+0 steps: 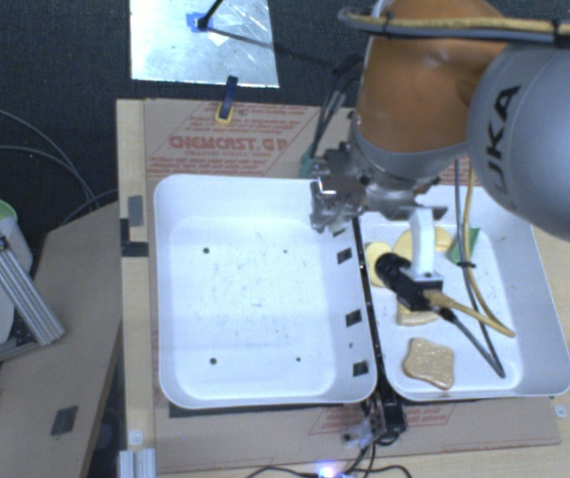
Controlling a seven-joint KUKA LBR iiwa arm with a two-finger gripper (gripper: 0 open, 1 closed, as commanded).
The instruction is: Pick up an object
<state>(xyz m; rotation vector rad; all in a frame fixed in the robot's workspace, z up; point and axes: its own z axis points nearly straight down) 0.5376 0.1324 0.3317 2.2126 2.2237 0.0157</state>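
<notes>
1. Hanging low over the divider where the two bins meet, the gripper [335, 207] sits toward the far edge of both. The grey arm [534, 118] with its orange band looms over the far part of the right-hand bin.
2. Left-hand bin [170, 297]: white floor with a few dark specks, and broad open room from wall to wall.
3. Right-hand bin [556, 358]: crowded in its far half under the wrist, with more room in the near half.
4. Toast-shaped tan piece [429, 362]: lies flat at the near end of the right-hand bin, close to the divider. It is well apart from the gripper and nearer the camera.
5. Yellow piece [405, 244]: lies farther back in the same bin, just to the view's right of the gripper, and is partly hidden. A small green piece [464, 244] lies beside it, toward the outer wall.
6. Gripper released or clenched: cannot tell at this angle.
7. Both bins rest on a printed cardboard sheet [235, 137], which overhangs the table [76, 277] a little at the view's left.
</notes>
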